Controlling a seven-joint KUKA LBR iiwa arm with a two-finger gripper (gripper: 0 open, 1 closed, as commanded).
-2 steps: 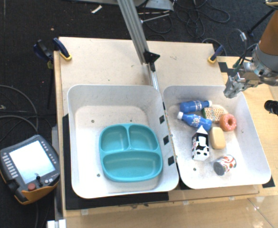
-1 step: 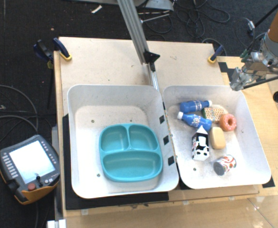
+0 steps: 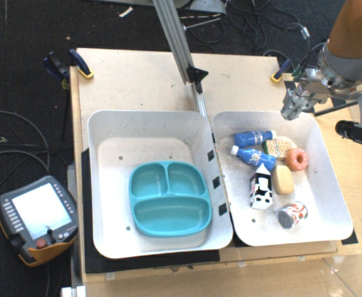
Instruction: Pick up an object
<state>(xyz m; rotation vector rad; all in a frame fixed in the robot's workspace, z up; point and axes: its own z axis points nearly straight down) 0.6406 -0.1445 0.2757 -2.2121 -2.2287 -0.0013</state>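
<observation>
My claw point(image 3: 291, 109) hangs over the far rim of the right bin point(image 3: 329, 166), above the heap, touching nothing; whether it is wide or narrow I cannot tell. Right bin holds the candidates: blue bottle point(image 3: 253, 138), long axis left to right, white cap toward the right; a second blue bottle point(image 3: 255, 158) just beside it, lying at a slant. Pink ring point(image 3: 297, 159) near the right wall, yellow block point(image 3: 283, 180) below it, cow-print carton point(image 3: 262, 192) with its long axis running near to far. Left bin point(image 3: 106, 166) carries a teal divided tray point(image 3: 168, 198). Both bins sit on the table point(image 3: 137, 79).
</observation>
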